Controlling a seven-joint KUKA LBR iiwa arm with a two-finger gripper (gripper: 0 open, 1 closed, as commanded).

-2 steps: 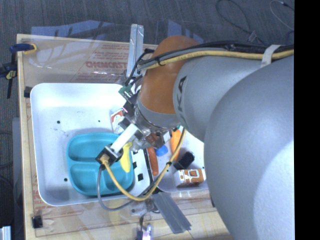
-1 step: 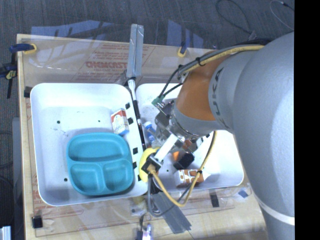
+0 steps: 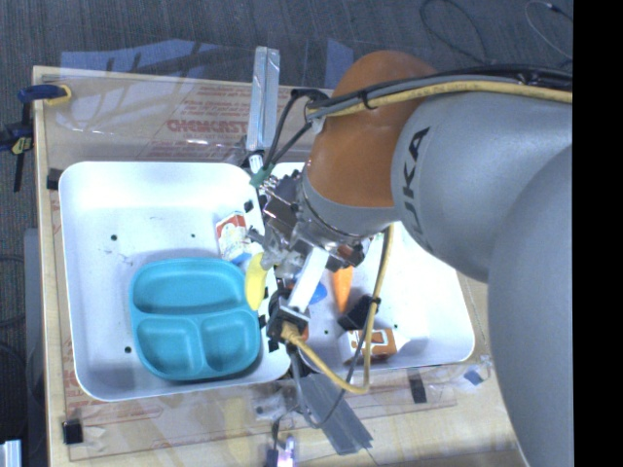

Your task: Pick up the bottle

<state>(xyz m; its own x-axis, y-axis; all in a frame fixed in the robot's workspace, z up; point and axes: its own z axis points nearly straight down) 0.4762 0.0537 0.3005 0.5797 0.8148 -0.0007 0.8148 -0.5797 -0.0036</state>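
A small pale bottle with a red and white label [image 3: 231, 233] lies in the left bin [image 3: 97, 202], near its right wall and just above the blue tray. My gripper [image 3: 274, 253] hangs over the divider between the two bins, just right of the bottle and close to it. The wrist and its fittings hide the gripper's tips. I see nothing held in it.
A blue divided tray [image 3: 192, 317] fills the front of the left bin, with a yellow object [image 3: 255, 281] at its right edge. In the right bin [image 3: 443, 334] lie an orange object [image 3: 343, 288] and a small orange and white box [image 3: 382, 342]. The arm covers most of that bin.
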